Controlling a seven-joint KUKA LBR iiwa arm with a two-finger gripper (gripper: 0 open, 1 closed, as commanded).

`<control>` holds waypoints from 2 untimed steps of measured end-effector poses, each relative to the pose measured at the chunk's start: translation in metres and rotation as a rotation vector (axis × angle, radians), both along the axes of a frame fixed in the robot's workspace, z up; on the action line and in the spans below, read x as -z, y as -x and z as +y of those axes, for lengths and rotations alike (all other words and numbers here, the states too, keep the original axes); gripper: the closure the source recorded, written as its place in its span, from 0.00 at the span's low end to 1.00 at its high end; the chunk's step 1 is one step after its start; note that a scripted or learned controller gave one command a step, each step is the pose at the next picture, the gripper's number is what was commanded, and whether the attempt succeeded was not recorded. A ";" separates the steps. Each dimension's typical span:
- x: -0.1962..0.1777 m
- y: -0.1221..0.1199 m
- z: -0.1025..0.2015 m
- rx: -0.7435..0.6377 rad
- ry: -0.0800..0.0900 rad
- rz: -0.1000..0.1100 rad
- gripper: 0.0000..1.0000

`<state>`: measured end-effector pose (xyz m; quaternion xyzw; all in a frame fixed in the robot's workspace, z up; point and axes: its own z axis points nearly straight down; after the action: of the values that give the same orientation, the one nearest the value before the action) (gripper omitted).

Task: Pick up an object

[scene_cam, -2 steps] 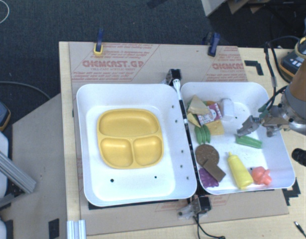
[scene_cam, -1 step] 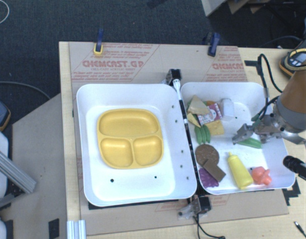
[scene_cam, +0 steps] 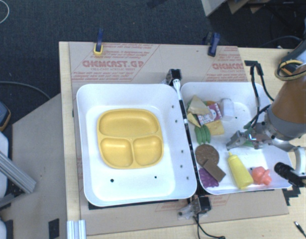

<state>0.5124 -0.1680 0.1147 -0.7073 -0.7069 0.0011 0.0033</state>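
Note:
My gripper (scene_cam: 241,139) hangs low over the right bin (scene_cam: 242,91), above bare floor right of its centre. I see nothing held in it. Just below it lies a yellow mustard bottle (scene_cam: 239,171), with an orange-pink toy (scene_cam: 261,176) beside it. To the gripper's left are a brown round cookie (scene_cam: 207,154), a green ridged piece (scene_cam: 202,133) and a purple piece (scene_cam: 208,178) partly under a brown block (scene_cam: 215,172). Further back lie a tan wedge (scene_cam: 197,105), a pink-labelled packet (scene_cam: 214,111) and a clear cup (scene_cam: 226,106).
The left bin (scene_cam: 88,133) holds a yellow divided plate (scene_cam: 129,137). A black clamp (scene_cam: 173,75) sits at the back where the two bins meet, and another (scene_cam: 198,204) at the front. The arm's orange band (scene_cam: 292,101) stands over the right bin's right edge.

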 end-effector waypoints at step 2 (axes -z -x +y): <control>0.020 0.000 0.000 0.000 0.003 -0.007 1.00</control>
<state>0.5129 -0.1677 0.0951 -0.7075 -0.7068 -0.0002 -0.0001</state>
